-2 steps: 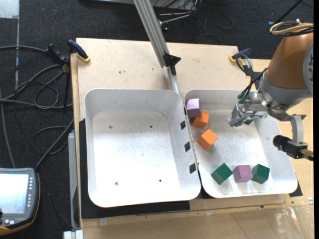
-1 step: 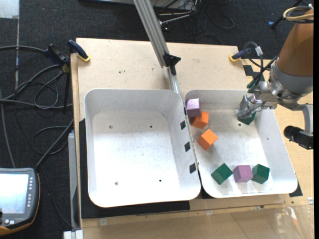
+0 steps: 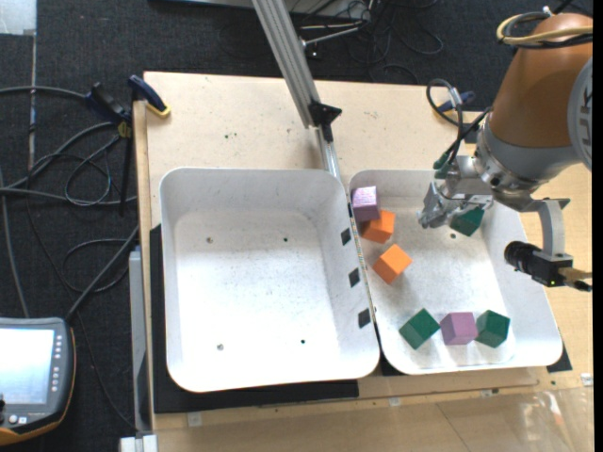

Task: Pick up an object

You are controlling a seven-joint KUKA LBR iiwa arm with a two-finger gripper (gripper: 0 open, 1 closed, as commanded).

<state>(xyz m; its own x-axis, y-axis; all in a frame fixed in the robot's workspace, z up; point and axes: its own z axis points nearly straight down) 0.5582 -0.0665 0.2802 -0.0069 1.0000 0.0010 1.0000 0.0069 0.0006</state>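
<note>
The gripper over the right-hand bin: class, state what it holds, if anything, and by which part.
It cannot be told. The gripper sits right beside a green block, but no block shows between its fingers.

**Bench and floor, seen from above**

Pale wooden bench top [image 3: 245, 125], speckled, set on dark carpeted floor [image 3: 85, 26]. Black cables [image 3: 66, 172] loop across floor at left. Blue-and-yellow clamp [image 3: 146, 95] at bench's far left corner. Slanted aluminium pole [image 3: 283, 40] crosses bench from top. Handheld screen pendant [image 3: 33, 375] lies at lower left.
</note>
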